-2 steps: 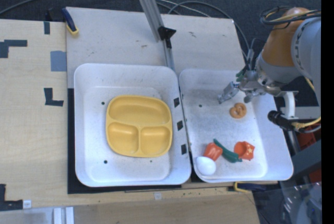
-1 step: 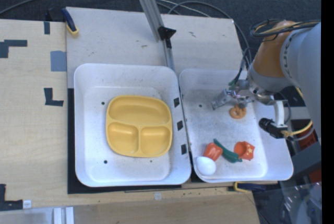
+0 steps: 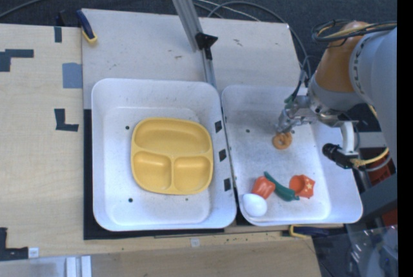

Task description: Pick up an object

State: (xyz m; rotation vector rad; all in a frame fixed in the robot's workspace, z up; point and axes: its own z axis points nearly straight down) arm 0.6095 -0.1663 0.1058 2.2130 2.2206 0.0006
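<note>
On the tabletop, the arm's jaws hang over the right bin, just above a small brown round object; whether they are spread or closed is unclear.

1. I have a single fixed camera, mounted above the bench and looking down at a slant.
2. It stands far enough back to take in both white bins, the left bin and the right bin, whole.
3. The arm enters from the view's right.
</note>
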